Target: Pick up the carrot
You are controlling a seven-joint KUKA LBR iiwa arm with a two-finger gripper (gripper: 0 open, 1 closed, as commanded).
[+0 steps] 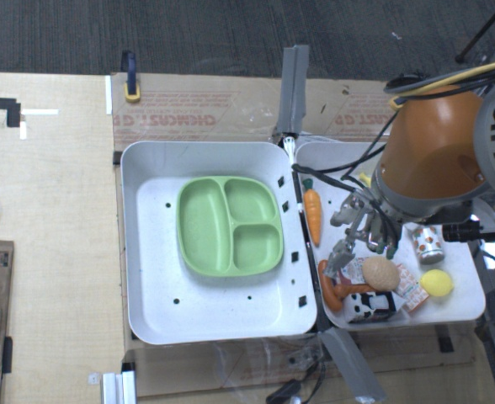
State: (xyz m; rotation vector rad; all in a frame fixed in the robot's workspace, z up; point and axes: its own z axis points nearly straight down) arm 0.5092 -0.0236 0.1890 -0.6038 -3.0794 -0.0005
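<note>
Orange carrot [313,215] just left of hand [355,236]

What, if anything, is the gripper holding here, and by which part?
Nothing: the gripper hangs open over the right bin, apart from the carrot.

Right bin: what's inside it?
Right bin: carrot by its left wall, lemon, small can, a bun, packets. The arm covers its upper part.

The carrot [313,215] is orange with a green tip; the divided plate [230,225] is pale green; both bins [146,251] are white; the lemon [437,284] is yellow; the desk [45,225] is light tan wood; the arm's band [437,141] is orange.
</note>
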